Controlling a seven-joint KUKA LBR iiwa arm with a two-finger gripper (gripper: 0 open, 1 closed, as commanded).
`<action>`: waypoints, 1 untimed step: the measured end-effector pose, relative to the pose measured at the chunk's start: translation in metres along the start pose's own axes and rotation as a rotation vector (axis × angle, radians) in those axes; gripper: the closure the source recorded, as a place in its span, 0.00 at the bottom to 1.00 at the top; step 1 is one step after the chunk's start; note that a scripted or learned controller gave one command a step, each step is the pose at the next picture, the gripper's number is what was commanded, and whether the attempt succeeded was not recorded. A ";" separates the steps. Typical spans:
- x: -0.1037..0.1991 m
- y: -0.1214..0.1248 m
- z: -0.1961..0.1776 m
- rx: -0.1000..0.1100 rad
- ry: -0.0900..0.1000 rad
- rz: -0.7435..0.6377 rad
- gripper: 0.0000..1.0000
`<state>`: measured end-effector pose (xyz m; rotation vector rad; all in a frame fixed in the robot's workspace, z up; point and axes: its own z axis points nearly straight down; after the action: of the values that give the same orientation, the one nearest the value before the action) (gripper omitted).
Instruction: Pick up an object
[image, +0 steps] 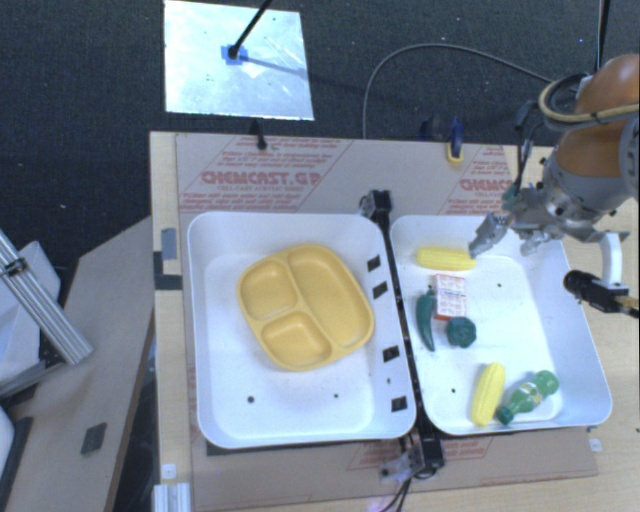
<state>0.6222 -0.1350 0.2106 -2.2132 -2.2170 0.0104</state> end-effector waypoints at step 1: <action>0.000 0.003 -0.008 -0.013 -0.002 -0.002 0.00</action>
<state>0.6250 -0.1346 0.2182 -2.2179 -2.2270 -0.0019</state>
